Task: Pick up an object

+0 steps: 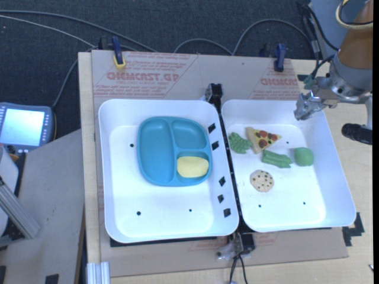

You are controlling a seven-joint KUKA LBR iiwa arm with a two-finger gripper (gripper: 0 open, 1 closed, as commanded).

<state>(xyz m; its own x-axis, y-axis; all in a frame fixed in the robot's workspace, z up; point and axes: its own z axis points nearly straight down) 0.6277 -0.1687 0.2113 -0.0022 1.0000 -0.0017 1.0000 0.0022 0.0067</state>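
End effector point(305, 107) is hovering over the right bin's point(331, 188) far rim, carrying nothing; open or closed, I cannot tell. Pizza slice point(262, 138), cookie point(261, 180) and green pieces are lying below; yellow item point(192, 167) is sitting in the blue tray point(160, 152)

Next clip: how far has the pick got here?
Barely begun. Done: nothing lifted; the pizza slice, cookie and green pieces lie in the right bin, and the yellow piece sits in the blue tray. In hand: nothing visible; the hand hovers at that bin's far edge. Left: descend, grasp, lift.
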